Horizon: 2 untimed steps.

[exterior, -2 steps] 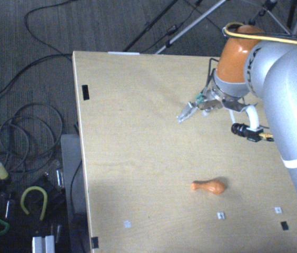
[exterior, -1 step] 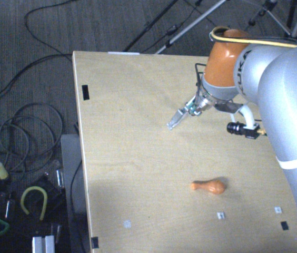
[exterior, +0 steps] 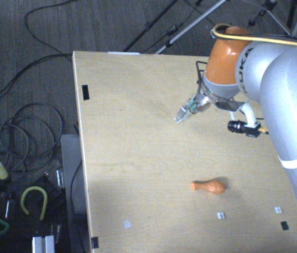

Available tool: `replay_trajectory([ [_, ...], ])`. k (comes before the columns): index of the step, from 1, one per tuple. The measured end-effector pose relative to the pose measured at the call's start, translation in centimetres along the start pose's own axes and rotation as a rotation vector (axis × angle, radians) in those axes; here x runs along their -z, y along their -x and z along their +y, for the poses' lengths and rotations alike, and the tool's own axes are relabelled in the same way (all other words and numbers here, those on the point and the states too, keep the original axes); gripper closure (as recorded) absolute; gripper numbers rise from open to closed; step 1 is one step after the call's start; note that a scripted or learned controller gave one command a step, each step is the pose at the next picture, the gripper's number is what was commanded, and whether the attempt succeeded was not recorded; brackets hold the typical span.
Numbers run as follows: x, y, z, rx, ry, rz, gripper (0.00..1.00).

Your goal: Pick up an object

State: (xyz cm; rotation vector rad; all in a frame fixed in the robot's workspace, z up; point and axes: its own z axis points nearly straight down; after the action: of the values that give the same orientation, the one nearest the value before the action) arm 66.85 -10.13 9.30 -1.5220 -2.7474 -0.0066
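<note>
An orange, pear-shaped object (exterior: 210, 186) with a thin neck pointing left lies on the tan board (exterior: 132, 157), toward its near right. My gripper (exterior: 182, 114) hangs over the board's upper middle, slanting down to the left from the orange wrist band (exterior: 226, 57). It is well above and left of the orange object, apart from it. A small greenish part shows on the gripper body (exterior: 193, 107). I see nothing held at its tip.
The grey arm (exterior: 277, 94) takes up the right side. A black camera-like piece (exterior: 243, 127) sticks out below the wrist. Small markers (exterior: 221, 215) dot the board's near right. Cables and tools (exterior: 27, 194) lie on the floor left of the board.
</note>
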Motion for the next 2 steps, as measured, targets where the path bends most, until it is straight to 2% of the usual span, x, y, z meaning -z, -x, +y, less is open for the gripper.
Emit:
replay_trajectory([
  [1, 9.07, -2.74, 1.2, -0.138, -0.002, -0.003, 1.0],
  [2, 9.04, -2.75, 1.19, -0.138, -0.003, -0.003, 0.0],
])
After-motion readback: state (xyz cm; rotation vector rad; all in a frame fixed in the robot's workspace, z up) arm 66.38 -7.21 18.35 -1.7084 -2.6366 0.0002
